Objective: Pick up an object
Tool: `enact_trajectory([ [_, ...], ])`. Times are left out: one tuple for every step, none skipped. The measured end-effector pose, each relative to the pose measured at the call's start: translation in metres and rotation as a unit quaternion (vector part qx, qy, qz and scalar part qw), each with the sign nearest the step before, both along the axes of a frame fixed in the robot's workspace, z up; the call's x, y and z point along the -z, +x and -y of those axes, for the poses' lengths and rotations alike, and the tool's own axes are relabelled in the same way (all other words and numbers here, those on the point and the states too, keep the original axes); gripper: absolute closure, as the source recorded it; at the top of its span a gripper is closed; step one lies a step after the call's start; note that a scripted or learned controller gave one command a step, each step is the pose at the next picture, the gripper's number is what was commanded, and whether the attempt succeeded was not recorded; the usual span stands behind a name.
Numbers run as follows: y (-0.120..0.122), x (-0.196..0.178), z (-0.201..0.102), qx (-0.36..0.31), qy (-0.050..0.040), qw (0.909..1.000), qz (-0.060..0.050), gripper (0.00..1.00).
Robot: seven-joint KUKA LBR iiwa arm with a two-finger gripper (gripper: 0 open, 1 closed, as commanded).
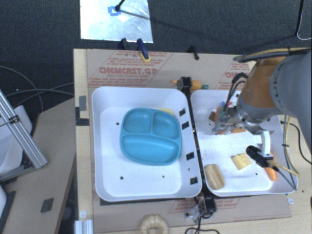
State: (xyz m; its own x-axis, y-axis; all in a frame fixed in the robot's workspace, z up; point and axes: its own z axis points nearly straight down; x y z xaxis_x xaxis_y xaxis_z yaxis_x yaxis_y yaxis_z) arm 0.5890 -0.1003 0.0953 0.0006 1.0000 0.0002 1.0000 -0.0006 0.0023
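Bread roll (214,176), cheese cube (240,161) in right bin (204,99); blue plate (150,136) in left bin (105,130).

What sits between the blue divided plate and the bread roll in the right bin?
In the camera view, the adjoining bin walls with black clips lie between the blue plate and the bread roll; otherwise bare white floor.

A silver sheet (116,12) lies on dark carpet beyond the bench. Blue and yellow clamps (143,50) grip the cardboard's (126,67) far edge.
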Motion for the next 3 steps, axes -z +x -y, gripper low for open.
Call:
enact_trajectory([
  [0.006,-0.047,-0.007,-0.003,-0.0003,1.0,0.001,1.0],
  [0.017,-0.106,-0.009,-0.003,-0.0006,1.0,0.003,1.0],
  [0.018,-0.131,-0.01,-0.003,-0.0003,1.0,0.001,1.0],
])
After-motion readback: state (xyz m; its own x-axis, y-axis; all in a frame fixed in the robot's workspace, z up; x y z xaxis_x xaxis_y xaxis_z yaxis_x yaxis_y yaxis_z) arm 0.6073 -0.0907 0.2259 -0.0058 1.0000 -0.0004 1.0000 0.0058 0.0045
